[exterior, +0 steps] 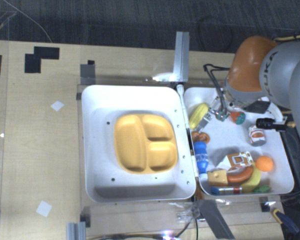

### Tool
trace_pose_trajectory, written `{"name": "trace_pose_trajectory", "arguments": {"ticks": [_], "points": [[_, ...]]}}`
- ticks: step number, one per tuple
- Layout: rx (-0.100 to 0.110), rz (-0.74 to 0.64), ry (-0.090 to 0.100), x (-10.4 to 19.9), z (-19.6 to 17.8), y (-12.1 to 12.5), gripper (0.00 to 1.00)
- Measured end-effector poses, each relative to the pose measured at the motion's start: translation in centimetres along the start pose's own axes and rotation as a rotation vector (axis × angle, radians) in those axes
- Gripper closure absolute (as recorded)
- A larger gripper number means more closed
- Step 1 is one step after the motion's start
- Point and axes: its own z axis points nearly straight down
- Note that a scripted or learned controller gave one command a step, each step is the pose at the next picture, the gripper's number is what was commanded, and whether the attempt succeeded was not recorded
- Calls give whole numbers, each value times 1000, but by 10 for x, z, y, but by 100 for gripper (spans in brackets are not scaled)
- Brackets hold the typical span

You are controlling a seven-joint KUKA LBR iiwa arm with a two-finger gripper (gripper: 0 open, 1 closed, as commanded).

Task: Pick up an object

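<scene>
Altogether, two bins [90, 149] (one yellow tray [144, 143]), one tool [216, 111].

Wooden bench [35, 149], dark carpet [115, 9]

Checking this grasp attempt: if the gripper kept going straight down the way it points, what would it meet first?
Most likely the yellow corn-like toy by the right bin's left wall; the gripper sits just beside it. Depth is unclear, so it may hit bare floor.
</scene>
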Motion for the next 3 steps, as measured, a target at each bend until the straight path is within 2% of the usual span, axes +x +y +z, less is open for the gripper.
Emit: {"name": "trace_pose_trajectory", "arguments": {"ticks": [1,3], "points": [[15,59,16,-15,0,11,0],[14,59,15,-15,0,11,0]]}}
